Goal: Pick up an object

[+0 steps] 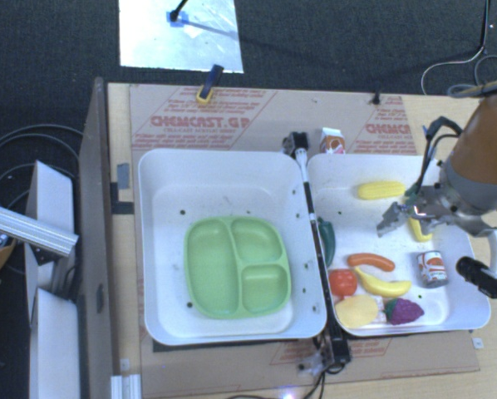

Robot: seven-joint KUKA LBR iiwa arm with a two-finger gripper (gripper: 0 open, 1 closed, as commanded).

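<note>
My gripper (404,217) hangs open over the middle of the right bin (473,310), with nothing between its fingers. A small yellow piece (421,229) lies just under its right side. Behind it lies a yellow corn cob (380,190). In front of it are an orange sausage (371,262), a yellow banana (385,287), a red tomato (342,283), a pale yellow lemon (357,311), purple grapes (406,311) and a small can (431,268). A green piece (327,240) rests against the bin's left wall.
The left bin (169,189) holds a green divided plate (237,266). A small carton (332,142) stands on the cardboard behind the bins. A black part of the arm (481,276) reaches over the right bin's right edge.
</note>
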